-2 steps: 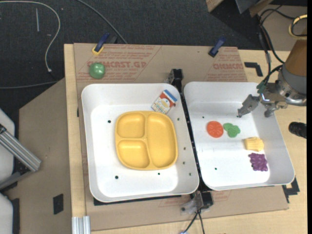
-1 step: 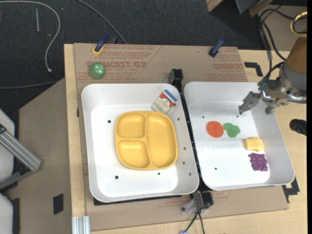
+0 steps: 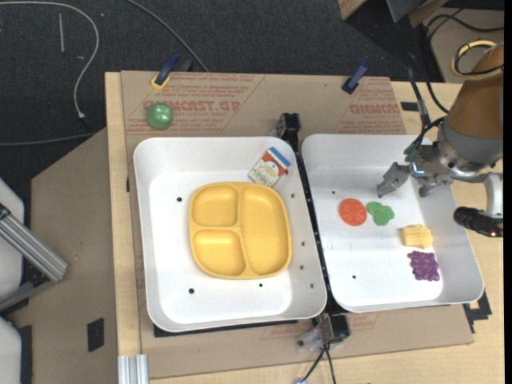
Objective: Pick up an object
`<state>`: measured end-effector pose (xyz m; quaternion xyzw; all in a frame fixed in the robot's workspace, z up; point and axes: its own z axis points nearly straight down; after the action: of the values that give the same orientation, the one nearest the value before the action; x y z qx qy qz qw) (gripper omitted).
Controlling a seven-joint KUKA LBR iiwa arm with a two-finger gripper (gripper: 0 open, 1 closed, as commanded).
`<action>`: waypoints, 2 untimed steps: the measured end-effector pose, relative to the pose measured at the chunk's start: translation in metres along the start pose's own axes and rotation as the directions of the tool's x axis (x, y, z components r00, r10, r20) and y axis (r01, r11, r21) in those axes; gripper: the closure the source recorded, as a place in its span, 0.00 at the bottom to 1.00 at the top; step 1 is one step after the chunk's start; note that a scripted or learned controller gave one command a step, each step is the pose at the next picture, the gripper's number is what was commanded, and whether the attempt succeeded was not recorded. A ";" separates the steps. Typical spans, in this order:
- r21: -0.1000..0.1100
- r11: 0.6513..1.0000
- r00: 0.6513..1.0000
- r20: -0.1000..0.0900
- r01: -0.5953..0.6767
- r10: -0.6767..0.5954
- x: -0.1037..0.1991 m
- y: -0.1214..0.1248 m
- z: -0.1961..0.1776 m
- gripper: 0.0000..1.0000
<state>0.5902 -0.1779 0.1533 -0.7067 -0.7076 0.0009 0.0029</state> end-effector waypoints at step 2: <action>-0.005 1.000 1.000 0.002 -0.001 0.001 0.005 0.000 0.066 0.00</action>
<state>0.5894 -0.1723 0.0869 -0.7071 -0.7071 -0.0002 0.0003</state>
